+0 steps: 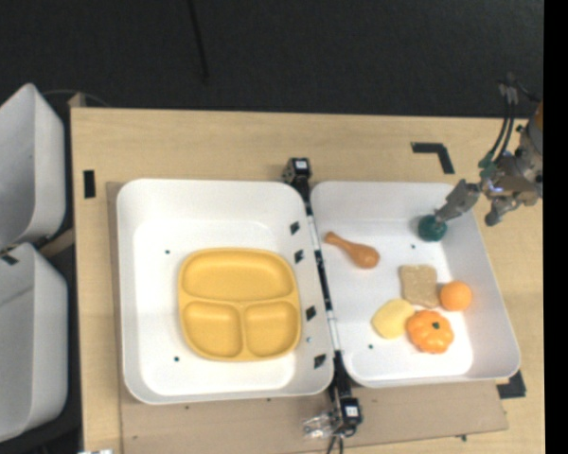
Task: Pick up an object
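Note:
The right bin (473, 362) holds a brown drumstick (352, 249), a tan bread slice (418, 284), a small orange ball (455, 296), a pale yellow lump (392, 318), an orange pumpkin (430, 332) and a small teal object (431, 227). My gripper (470, 216) hangs at the bin's far right corner, open, with its fingers spread. Its left finger (457, 200) reaches down to the teal object and seems to touch it. Nothing sits between the fingers.
A yellow divided plate (239, 303) lies in the left bin (142, 367). A raised ridge with black clips (314, 263) separates the bins. White housings (14, 253) stand at the bench's left edge.

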`<state>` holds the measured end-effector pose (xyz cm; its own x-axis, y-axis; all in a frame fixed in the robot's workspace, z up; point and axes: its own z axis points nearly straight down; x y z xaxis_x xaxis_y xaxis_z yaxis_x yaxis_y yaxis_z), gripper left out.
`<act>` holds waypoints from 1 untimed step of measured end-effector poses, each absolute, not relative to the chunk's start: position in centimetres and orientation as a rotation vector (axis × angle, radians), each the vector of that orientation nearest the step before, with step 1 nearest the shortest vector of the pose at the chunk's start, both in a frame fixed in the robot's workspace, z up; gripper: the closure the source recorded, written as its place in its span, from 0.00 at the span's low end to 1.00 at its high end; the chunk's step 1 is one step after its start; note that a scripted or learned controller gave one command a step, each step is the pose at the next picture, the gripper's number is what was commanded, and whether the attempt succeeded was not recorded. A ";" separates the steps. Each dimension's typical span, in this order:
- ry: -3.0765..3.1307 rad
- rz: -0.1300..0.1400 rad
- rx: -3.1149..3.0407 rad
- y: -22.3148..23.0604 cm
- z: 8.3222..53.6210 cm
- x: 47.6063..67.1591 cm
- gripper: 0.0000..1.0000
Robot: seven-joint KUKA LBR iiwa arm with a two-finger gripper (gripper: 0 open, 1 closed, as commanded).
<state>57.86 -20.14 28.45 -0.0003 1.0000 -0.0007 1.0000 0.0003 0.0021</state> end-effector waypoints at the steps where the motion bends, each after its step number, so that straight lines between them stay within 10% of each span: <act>1: 2.220 -0.005 2.223 -20.4 24.2 57.8 0.00</act>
<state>57.79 -20.44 24.23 0.0014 1.0000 -0.0018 1.0000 -0.0014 -0.0024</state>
